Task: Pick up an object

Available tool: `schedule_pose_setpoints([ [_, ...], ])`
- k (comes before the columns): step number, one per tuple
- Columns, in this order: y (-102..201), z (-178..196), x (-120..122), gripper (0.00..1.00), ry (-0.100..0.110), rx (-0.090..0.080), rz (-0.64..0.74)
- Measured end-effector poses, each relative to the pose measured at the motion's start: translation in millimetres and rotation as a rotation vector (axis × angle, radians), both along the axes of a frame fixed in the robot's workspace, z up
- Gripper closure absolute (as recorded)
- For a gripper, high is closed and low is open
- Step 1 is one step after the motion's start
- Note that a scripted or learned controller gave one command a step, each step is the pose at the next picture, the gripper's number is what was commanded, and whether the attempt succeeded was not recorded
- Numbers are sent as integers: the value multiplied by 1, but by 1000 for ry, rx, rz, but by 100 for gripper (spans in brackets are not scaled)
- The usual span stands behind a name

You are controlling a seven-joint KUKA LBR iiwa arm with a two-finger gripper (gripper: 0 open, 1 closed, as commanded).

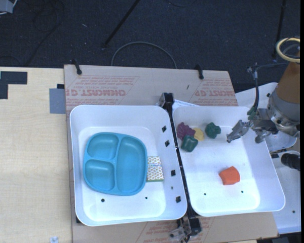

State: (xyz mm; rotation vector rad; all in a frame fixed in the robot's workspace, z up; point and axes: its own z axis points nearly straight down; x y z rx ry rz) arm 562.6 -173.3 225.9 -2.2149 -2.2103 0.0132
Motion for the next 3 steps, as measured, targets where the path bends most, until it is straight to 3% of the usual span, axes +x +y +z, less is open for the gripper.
schedule_pose_setpoints([
  [1,0,7,2,0,-12,-2,2],
  [3,13,-92,-11,0,-6,0,2],
])
